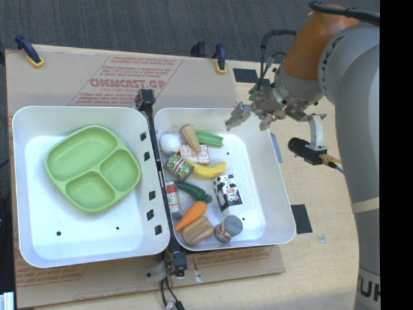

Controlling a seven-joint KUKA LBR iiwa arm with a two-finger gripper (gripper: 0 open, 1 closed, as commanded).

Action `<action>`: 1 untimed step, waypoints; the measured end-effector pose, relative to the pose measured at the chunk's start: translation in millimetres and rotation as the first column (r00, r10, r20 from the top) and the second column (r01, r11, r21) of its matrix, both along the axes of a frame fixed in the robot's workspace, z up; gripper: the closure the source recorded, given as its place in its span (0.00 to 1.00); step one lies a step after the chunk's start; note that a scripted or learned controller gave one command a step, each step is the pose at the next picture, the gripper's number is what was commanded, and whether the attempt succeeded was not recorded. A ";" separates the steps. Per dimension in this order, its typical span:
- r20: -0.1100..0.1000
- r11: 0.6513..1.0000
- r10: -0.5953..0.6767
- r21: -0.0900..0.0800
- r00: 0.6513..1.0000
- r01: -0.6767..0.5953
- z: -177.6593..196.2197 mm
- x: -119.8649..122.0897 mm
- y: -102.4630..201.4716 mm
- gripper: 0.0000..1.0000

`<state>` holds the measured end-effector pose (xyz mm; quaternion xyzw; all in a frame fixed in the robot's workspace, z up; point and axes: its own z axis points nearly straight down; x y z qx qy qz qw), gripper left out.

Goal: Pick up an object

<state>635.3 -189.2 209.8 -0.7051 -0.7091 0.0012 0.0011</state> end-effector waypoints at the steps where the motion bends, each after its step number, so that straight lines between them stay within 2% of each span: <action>1: 0.003 1.000 0.001 0.001 1.000 -0.001 73.0 -109.6 60.2 0.00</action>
